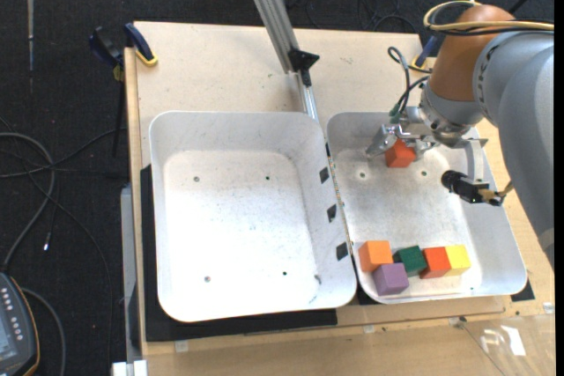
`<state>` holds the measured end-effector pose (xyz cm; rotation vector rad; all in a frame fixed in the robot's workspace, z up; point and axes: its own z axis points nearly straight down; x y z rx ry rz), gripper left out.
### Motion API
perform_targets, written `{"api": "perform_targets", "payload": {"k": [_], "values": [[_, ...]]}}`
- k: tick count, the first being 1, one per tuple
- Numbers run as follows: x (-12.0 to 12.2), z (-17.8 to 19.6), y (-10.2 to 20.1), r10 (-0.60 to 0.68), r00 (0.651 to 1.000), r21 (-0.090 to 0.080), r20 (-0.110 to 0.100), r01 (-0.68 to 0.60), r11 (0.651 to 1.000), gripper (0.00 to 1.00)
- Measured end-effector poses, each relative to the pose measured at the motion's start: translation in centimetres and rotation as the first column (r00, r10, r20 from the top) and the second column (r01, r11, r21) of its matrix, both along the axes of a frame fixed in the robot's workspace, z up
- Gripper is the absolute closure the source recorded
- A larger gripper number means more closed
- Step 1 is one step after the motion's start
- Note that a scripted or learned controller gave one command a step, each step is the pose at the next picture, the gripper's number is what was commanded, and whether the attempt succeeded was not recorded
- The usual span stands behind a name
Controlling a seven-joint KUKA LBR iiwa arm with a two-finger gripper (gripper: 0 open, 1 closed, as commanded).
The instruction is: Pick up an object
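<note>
My gripper hangs over the back part of the right bin, reaching in from the right. An orange-red block sits between its silver fingers, which are shut on it. Along the bin's front edge lie an orange block, a green block, a red-orange block, a yellow block and a purple block, packed close together.
The left bin lies beside the right one. A slanted aluminium pole comes down from the back to the gap between the bins. A blue and yellow clamp grips the bench's far left corner.
</note>
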<state>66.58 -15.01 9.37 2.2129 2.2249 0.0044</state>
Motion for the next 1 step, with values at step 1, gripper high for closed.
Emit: {"api": "perform_targets", "payload": {"k": [1], "values": [[-0.12,1.23,-0.17,-0.001,1.0,-0.002,0.0,0.001,1.0,1.0]]}}
